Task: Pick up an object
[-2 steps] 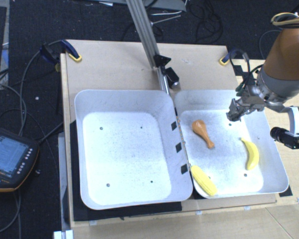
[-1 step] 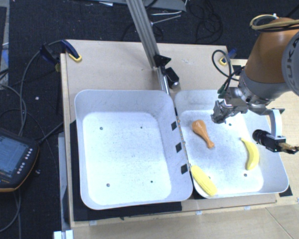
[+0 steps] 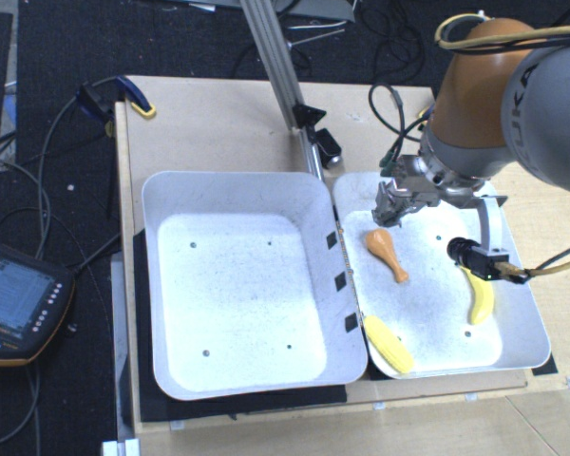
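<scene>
In the right bin lie three things. An orange drumstick-shaped toy rests near the bin's left middle. A yellow corn-like piece lies at the front left, against the wall. A yellow banana lies at the right side. My gripper hangs over the back left part of this bin, just above and behind the thick end of the orange drumstick, with nothing seen between its fingers.
The left bin stands beside the right one, the two walls meeting in a ridge with black clips. A slanted metal rail rises behind the bins. A blue-and-yellow clamp sits at the bench's far left corner.
</scene>
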Tool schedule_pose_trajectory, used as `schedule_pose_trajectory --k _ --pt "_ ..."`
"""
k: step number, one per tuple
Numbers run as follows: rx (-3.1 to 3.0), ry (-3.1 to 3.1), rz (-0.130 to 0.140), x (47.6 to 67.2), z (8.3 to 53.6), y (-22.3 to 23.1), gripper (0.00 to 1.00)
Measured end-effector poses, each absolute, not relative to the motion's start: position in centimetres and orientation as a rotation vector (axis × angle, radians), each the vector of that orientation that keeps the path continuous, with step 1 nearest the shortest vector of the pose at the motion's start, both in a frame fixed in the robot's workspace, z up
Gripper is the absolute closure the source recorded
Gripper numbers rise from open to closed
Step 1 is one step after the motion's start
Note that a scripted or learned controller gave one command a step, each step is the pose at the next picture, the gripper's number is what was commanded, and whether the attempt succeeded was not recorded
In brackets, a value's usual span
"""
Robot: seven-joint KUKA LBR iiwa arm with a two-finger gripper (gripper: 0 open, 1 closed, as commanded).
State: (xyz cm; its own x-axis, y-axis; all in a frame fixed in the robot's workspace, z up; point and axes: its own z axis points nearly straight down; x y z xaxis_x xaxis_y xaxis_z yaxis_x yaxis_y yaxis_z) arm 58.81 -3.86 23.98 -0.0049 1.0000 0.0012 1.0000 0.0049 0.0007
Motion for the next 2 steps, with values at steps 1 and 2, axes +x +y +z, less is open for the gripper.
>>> schedule_pose_trajectory --k 1,2 --pt "-2.215 -2.226 -0.001 60.4 23.8 1.7 1.0" --pt "-2.216 -2.227 -0.002 60.8 24.7 6.8 1.0"
